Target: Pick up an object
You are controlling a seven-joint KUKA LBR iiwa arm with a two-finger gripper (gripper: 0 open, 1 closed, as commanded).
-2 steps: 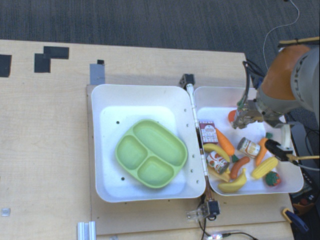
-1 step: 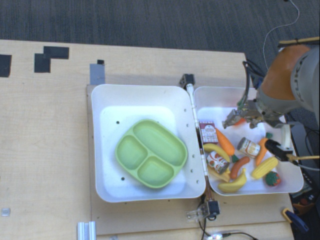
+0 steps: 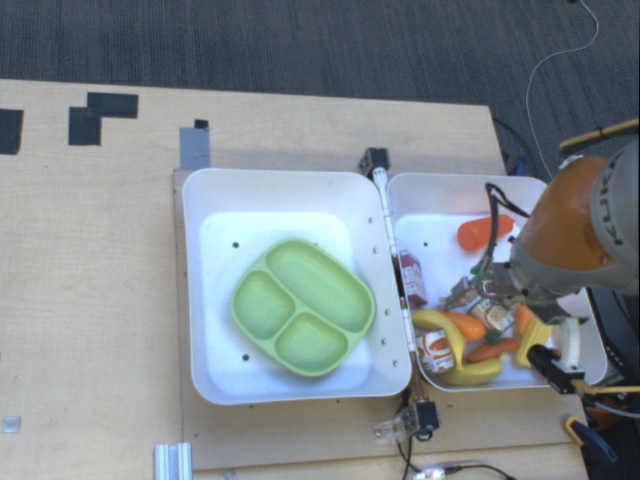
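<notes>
Orange is showing on the band above the arm's wrist (image 3: 565, 218), which is leaning in from the right over the right-hand bin (image 3: 430, 203). The gripper (image 3: 490, 293) is sitting low among the heap of toy food at that bin's near end, and I cannot tell from here how its fingers are standing, as clutter and the wrist are crowding them.

Just beside the gripper, toward the near-left, a yellow banana (image 3: 450, 343) is lying on the pile; its long axis is running from the bin's middle down toward the near wall, curving as it goes. An orange carrot-like piece (image 3: 468, 326) is lying close under the gripper, slanting across the banana. Farther back, well apart from the pile, a rounded orange piece (image 3: 478, 233) is resting on the bin floor. A small can with a red label (image 3: 436, 349) is sitting at the near-left corner, touching the banana.

Over in the left bin (image 3: 215, 208), a green divided plate (image 3: 303, 306) is lying flat, its long axis slanting.
</notes>
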